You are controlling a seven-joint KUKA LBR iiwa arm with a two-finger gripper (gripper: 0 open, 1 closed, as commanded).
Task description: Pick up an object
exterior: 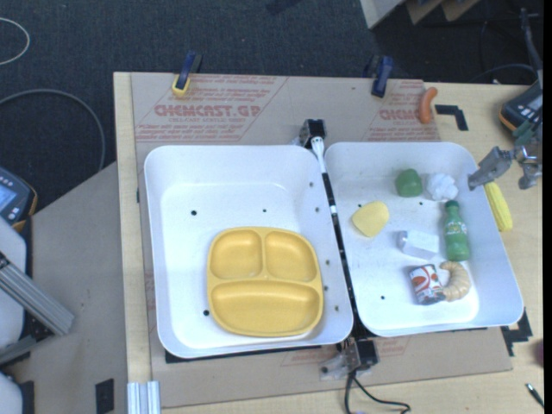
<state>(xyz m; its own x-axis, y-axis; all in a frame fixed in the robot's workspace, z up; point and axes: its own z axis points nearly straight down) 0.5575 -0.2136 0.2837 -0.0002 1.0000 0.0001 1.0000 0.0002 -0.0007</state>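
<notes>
green bottle (454, 228) | rt bin (379, 309) | long axis near-far, cap far | fingers (488, 169) state: can't tell

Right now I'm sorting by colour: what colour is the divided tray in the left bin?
Yellow; the camera view shows the divided tray plainly.

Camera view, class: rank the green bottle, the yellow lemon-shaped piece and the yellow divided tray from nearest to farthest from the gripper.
Measured from the gripper at the right bin's far right rim:
1. Green bottle, upright in the picture on the right bin's right side.
2. Yellow lemon-shaped piece, on the right bin's left side.
3. Yellow divided tray, in the left bin.
</notes>
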